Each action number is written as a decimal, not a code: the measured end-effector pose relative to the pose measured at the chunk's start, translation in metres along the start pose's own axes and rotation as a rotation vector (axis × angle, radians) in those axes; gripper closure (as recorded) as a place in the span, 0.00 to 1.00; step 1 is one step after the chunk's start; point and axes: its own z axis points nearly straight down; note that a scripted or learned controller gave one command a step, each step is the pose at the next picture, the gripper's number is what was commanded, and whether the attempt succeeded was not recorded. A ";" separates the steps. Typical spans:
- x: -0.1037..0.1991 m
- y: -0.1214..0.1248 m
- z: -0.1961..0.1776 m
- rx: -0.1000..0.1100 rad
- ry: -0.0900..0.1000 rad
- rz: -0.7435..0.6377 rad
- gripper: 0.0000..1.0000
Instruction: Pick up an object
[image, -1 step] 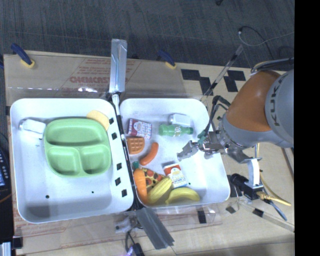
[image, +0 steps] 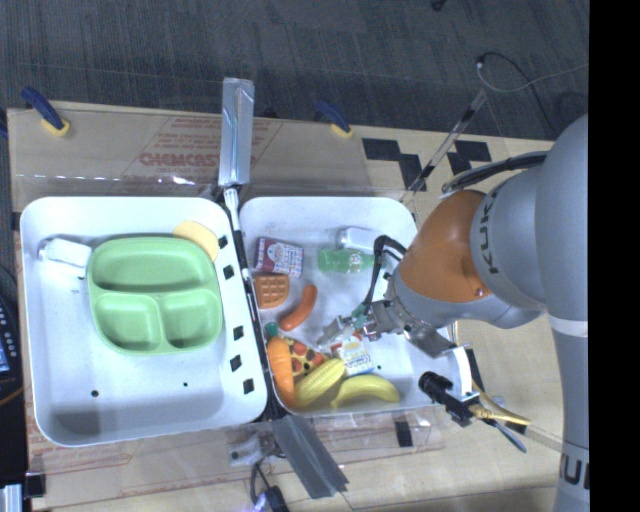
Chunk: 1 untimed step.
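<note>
1. Objects for picking lie crowded in the right shallow white bin (image: 400, 215), and the arm's hand (image: 362, 322) is low among them near the bin's middle, reaching in from 3 o'clock.
2. Whether the hand grips anything cannot be told; its tip is lost in clutter beside a small white printed packet (image: 355, 355).
3. At 9 o'clock of the hand lies a red sausage-shaped toy (image: 298, 307), tilted, and past it a brown waffle-like toy (image: 270, 291).
4. At 7 o'clock sit two yellow plastic bananas (image: 350, 385), with an orange plastic carrot (image: 280, 367) beside them against the bin's left wall.
5. At 12 o'clock a clear bottle with green label (image: 347, 261) lies on its side; at 10 o'clock is a pink-and-white carton (image: 279, 257).
6. The left shallow white bin (image: 40, 330) holds a light green three-compartment tray (image: 155, 292), with a pale yellow rounded object (image: 198, 238) at the tray's 1 o'clock corner.
7. Both bins rest on the desk (image: 500, 370).
</note>
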 end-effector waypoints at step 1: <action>-0.001 -0.001 -0.009 0.002 0.000 -0.004 1.00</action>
